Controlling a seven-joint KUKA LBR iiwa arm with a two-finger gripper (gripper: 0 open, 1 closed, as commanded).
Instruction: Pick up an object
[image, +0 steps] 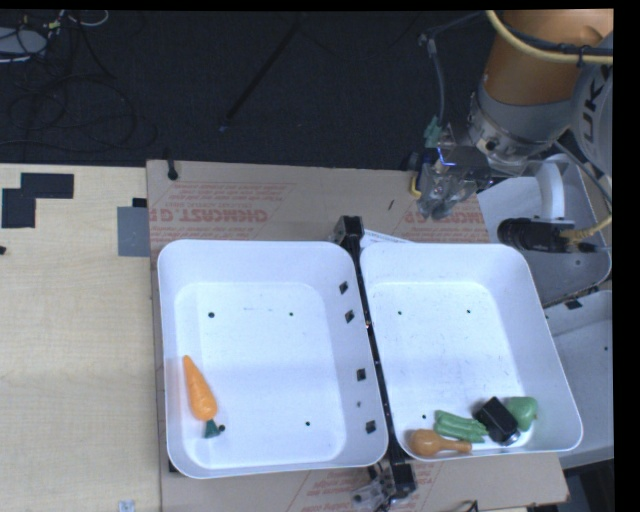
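An orange carrot with a dark green stub lies near the front left corner of the left bin. In the front right corner of the right bin lie a tan pear-shaped piece, a green bean pod, a small black block and a green leafy piece, all close together. My gripper hangs high above the bench, behind the back rim of the right bin, with nothing seen between its fingers.
A black divider strip runs between the two bins. Both bins rest on a brown cardboard sheet. A pale wooden tabletop lies to the left.
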